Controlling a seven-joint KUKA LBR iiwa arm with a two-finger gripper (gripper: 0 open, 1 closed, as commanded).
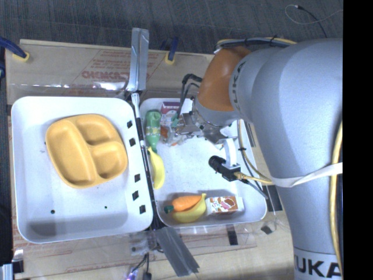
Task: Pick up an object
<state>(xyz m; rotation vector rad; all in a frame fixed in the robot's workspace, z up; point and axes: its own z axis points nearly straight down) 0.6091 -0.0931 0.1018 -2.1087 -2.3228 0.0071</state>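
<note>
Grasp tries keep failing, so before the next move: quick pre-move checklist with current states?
1. Gripper over the right bin: ok, at its upper left corner.
2. Target under it: cannot tell; green bottle and a small red-labelled item crowd there.
3. Object held between fingers: cannot tell, wrist blocks the view.
4. Bin wall clearance: not ok, gripper sits close to the divider side.
5. Other picks free: ok, carrot, banana and small carton lie unobstructed.
6. Left bin: ok, holds the yellow divided plate.
</note>
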